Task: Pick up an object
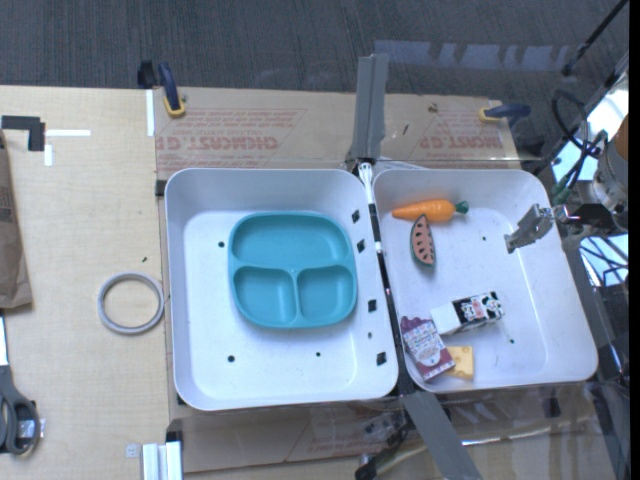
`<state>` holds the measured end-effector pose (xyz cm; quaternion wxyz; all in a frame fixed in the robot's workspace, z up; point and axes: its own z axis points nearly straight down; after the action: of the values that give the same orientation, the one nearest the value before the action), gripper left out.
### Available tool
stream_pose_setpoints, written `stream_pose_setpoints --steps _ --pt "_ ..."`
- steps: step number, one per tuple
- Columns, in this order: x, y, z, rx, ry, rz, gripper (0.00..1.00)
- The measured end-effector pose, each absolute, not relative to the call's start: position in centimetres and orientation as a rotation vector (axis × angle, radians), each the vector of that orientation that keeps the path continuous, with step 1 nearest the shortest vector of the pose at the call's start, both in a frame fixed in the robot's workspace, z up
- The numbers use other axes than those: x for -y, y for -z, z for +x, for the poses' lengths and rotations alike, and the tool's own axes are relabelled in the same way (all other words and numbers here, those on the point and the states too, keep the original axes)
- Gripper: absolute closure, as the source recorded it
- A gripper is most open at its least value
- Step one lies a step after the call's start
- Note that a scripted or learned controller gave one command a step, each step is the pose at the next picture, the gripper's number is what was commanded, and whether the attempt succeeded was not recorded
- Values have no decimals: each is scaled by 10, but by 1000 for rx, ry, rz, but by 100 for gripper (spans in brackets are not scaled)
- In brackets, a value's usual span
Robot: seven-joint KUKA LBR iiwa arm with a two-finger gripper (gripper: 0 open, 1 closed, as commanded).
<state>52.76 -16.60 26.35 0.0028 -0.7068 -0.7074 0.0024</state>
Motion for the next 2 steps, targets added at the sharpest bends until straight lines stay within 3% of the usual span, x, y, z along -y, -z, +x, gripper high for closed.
stream_pose_setpoints --steps 1,2 --pt "188 -210 498 2304 -5 -2128 0" --pt "136 -206 561 2151 -7 -2284 0"
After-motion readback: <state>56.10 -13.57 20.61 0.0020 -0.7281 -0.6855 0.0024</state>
